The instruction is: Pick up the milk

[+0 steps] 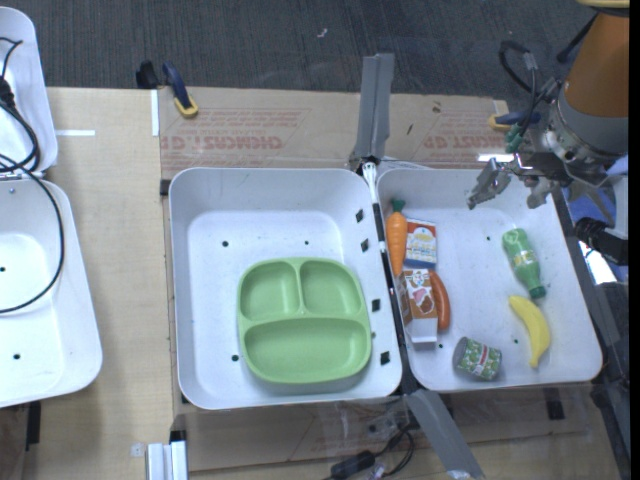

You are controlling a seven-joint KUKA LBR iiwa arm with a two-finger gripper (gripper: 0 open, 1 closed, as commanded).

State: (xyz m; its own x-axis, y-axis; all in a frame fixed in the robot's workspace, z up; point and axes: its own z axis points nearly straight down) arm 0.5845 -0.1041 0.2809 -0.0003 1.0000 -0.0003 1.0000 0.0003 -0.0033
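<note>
Tool (512,180) hangs at about one o'clock of the right bin (455,373), above its far rim, with its two fingers spread open and nothing between them; the grey arm with its orange band (603,63) rises behind it toward the view's upper right. Milk (421,245), a small carton with an orange and white face, lies flat at about ten o'clock in the right bin, close to the bin's left wall and well apart from the tool. A carrot (397,240) lies just beside the carton on its nine o'clock side, and a second printed carton (421,308) lies at its six o'clock, touching or nearly so. A green bottle (523,259) sits at three o'clock, a banana (531,329) at four, a green can (478,358) at five. The left bin (200,298) holds a green divided plate (303,320) on the worktop (100,158).
</note>
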